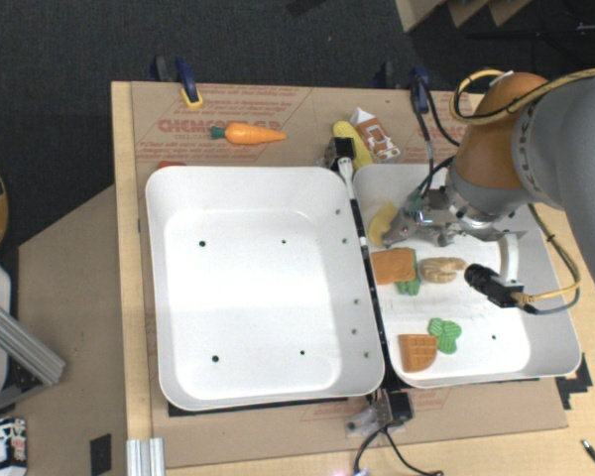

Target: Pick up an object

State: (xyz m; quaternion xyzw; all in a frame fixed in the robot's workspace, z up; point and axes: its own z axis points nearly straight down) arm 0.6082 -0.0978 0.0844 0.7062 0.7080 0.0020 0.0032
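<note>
Arm down in the right bin, hunting for a pick.

Your arm (pixel 535 127) reaches in from the right, over the right bin (pixel 535 350), while the left bin (pixel 248 276) sits bare. The gripper (pixel 424 216) hangs low near the banana (pixel 382 224), likely lining up on it; you can't tell from here how its jaws stand. Toast (pixel 394 265), bread roll (pixel 441 269), broccoli (pixel 444 333) lie nearby; a carrot (pixel 250 134) rests outside on the board.

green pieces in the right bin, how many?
2: one small green piece under the orange square, one green piece beside the lower orange wedge. More may hide beneath the arm.
</note>
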